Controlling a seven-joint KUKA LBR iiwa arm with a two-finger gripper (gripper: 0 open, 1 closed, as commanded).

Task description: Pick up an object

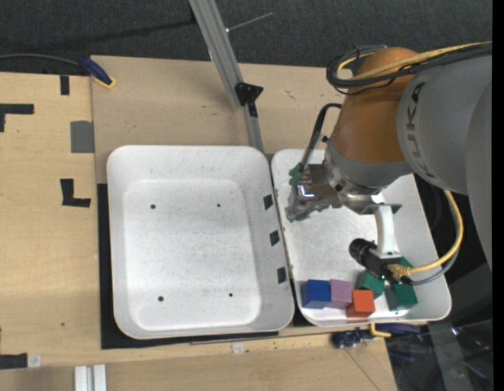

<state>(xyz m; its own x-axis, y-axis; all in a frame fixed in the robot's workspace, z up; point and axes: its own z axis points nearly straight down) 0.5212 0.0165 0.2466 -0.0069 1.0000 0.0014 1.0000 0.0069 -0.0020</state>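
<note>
We count one blue block [316, 292], one purple block [340, 292], one orange block [362, 301], and green pieces [401, 294] in the right bin [329, 239]; the gripper [304, 203] hovers above.

two white bins [121, 218], five small blocks [317, 292]

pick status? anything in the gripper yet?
Done: arm is over the right bin. In hand: nothing visible; the gripper sits near that bin's upper left, apart from the blocks. Left: the whole pick. Blue block, purple block, orange block and green block lie clustered along the bin's near edge.
</note>
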